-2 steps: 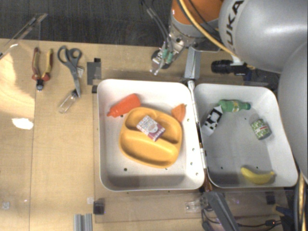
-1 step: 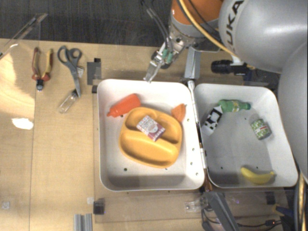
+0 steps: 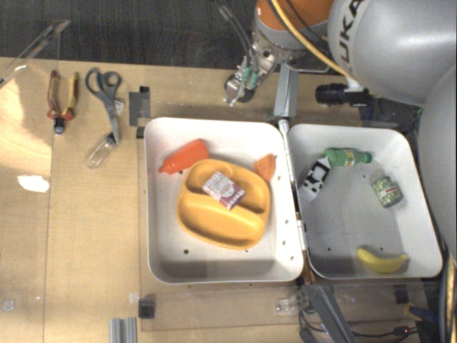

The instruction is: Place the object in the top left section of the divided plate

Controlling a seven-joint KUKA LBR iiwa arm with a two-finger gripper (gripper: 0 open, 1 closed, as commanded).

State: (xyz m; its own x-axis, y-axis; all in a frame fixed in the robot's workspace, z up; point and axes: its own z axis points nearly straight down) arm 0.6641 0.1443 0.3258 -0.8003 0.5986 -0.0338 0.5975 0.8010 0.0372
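The yellow divided plate lies in the left bin. A small pink and white packet rests flat in the plate's upper part, near its middle; which section holds it I cannot tell. My gripper hangs above the bench just behind the left bin's back rim, well apart from the plate and the packet. Nothing shows under it or in it.
An orange bottle-shaped toy and an orange piece lie beside the plate's upper edge. The right bin holds a green bottle, a black-and-white item, a green can and a banana. Scissors and pliers lie at the left.
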